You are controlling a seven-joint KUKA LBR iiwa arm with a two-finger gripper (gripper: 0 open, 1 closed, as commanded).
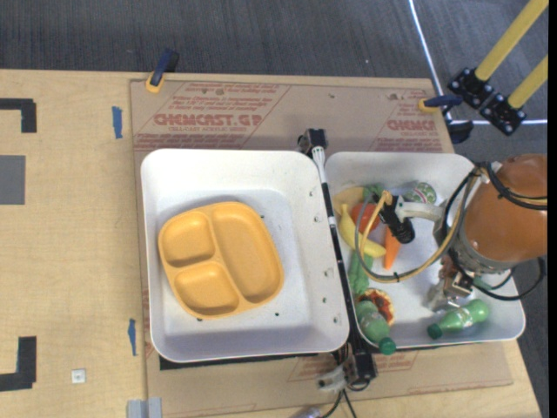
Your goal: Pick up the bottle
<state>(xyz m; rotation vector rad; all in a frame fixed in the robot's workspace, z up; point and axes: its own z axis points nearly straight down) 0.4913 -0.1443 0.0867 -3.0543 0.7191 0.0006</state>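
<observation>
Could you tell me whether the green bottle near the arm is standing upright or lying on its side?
Lying on its side. The green bottle rests lengthwise on the floor of the right bin, just below the gripper.

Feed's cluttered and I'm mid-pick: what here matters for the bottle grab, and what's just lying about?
Job:
green bottle by right bin's front edge
gripper just above it

Lying about:
second bottle
banana
carrot
yellow tray in left bin

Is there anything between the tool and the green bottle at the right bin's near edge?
Nothing: in the camera view the tool hangs just above the green bottle, with a bare strip of the right bin floor between them.
</observation>
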